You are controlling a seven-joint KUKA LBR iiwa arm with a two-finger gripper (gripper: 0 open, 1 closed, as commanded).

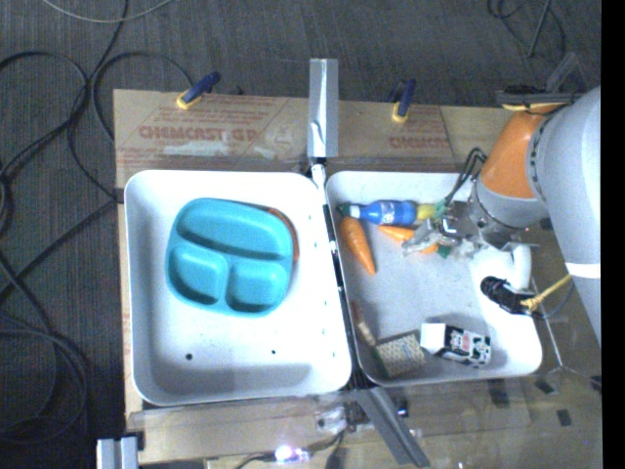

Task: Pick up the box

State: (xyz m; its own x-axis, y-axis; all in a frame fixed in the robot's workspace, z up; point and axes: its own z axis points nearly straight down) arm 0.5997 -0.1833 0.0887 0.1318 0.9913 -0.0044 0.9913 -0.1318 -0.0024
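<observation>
End effector (441,231) low over right bin (508,364), finger state unclear, small white box (455,341) with dark and red print, lying flat near front wall

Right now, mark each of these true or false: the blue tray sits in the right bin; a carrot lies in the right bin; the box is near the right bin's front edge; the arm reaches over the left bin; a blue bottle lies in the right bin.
1. The blue tray sits in the right bin. False: it lies in the left bin.
2. A carrot lies in the right bin. True.
3. The box is near the right bin's front edge. True.
4. The arm reaches over the left bin. False: its claw is over the right bin.
5. A blue bottle lies in the right bin. True.
</observation>
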